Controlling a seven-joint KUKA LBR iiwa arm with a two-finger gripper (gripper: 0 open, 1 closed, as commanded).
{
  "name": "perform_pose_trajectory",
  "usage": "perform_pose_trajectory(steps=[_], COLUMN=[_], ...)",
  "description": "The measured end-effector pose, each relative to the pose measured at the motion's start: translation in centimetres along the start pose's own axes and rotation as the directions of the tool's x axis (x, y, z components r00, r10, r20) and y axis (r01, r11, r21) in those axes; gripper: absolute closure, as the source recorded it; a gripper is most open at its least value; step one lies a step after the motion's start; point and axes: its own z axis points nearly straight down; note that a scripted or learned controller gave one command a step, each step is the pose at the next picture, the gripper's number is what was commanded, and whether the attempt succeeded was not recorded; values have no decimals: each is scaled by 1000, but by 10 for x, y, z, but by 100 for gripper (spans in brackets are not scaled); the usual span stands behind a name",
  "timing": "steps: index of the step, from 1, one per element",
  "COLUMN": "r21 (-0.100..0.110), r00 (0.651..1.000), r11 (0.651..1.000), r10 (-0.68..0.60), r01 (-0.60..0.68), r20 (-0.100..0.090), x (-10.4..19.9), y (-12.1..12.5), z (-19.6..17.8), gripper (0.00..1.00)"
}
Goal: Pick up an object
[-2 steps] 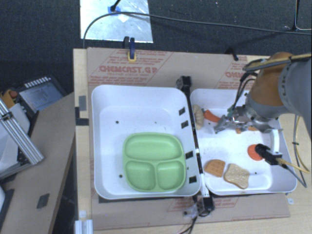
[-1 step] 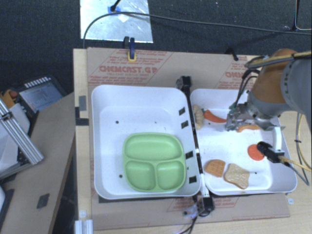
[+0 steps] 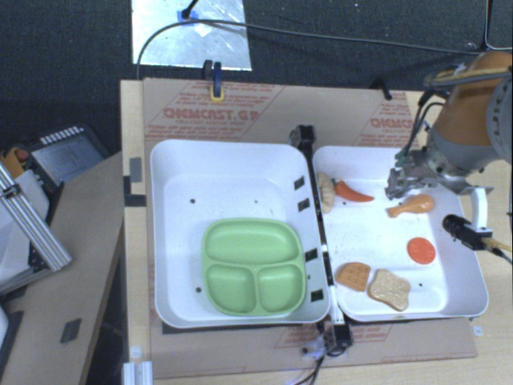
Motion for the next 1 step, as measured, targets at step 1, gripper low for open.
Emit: perform_pose_trajectory(steps=[1], r21=[0], r00=[1000], r11=[1000], r10=[-1], r01=[1], r20=[0], x=[-1], y=[2], z=[-55], gripper=[100])
